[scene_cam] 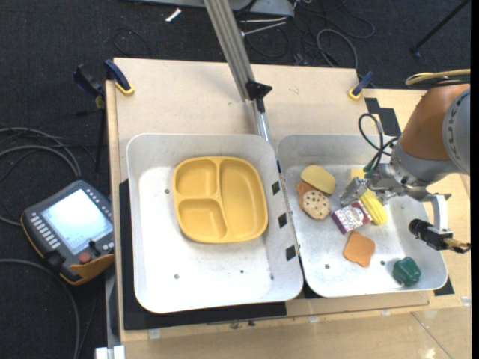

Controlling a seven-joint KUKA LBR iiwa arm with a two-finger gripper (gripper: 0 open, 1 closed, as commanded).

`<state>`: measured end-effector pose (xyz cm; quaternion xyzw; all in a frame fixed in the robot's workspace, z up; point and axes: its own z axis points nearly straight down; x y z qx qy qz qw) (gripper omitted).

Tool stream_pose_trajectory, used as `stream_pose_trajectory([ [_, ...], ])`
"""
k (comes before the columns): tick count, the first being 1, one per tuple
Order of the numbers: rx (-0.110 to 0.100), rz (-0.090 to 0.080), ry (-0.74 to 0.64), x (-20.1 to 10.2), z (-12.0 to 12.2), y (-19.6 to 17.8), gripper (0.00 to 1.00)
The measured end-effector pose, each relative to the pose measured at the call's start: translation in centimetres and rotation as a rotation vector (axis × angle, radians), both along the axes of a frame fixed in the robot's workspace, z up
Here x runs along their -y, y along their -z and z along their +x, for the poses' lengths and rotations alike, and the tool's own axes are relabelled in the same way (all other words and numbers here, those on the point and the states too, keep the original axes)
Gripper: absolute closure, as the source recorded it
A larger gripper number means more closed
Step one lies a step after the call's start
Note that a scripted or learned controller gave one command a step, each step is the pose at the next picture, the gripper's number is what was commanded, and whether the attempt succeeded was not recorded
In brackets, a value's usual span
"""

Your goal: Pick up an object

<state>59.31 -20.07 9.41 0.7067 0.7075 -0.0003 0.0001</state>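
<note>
corn cob: yellow, right bin | hand: directly over cob, grip state unclear

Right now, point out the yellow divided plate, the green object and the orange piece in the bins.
yellow divided plate (203, 179): camera view, bare upper-left compartment.
green object (407, 270): camera view, its top middle.
orange piece (359, 249): camera view, its middle.

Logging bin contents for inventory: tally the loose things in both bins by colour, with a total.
Yellow: 3, divided plate, pale wedge, corn cob
Orange: 1, nugget
Brown: 1, cookie
Purple-and-white: 1, packet
Green: 1, block
Total: 7
</note>
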Motion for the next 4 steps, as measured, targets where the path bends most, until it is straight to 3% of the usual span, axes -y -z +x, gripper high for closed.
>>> stream_pose_trajectory([
  [1, 0.002, -0.001, 0.0, 0.0, 0.1, -1.2, 1.0],
  [4, 0.007, -0.002, -0.002, 0.8, -1.0, -15.3, 1.0],
])
